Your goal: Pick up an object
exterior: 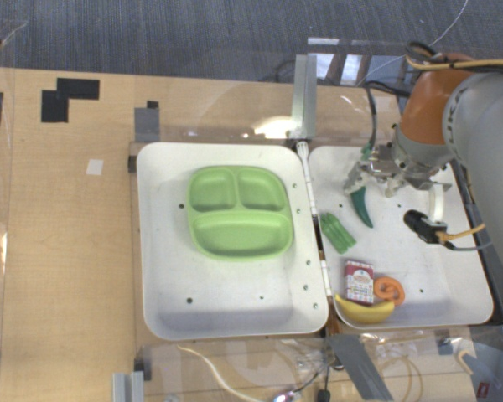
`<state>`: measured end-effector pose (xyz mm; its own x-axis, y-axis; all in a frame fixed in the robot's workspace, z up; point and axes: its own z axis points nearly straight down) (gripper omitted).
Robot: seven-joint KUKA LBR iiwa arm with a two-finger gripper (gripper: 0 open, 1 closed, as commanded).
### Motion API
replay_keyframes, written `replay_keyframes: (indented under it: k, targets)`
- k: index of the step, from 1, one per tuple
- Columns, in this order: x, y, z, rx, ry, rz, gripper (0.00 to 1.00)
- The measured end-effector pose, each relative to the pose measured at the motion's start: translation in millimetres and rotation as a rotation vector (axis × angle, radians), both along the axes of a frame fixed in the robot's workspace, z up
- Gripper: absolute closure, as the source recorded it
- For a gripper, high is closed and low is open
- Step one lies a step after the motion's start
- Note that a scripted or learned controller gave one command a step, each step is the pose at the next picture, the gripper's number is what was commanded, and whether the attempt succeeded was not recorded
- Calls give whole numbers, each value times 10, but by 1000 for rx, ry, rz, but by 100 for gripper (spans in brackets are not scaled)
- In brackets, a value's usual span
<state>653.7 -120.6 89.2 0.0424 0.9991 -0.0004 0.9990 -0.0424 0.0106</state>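
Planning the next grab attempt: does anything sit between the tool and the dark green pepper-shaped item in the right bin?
Nothing visible does. The tool hangs directly above the upper end of the dark green item in the right bin. The lighter green piece lies beside it toward the divider, apart from the tool's path.

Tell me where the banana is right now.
The banana lies in the right bin, at its near left corner, just below the small red carton and beside the orange piece.

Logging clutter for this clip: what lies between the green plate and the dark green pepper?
In the camera view, between the green plate and the dark green pepper lie the bins' adjoining walls and a light green ridged piece.
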Motion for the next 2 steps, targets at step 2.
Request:
replay_keyframes:
  k: [2]
  targets:
    - [-69, 185, 1, 1, 0, -125, 0]
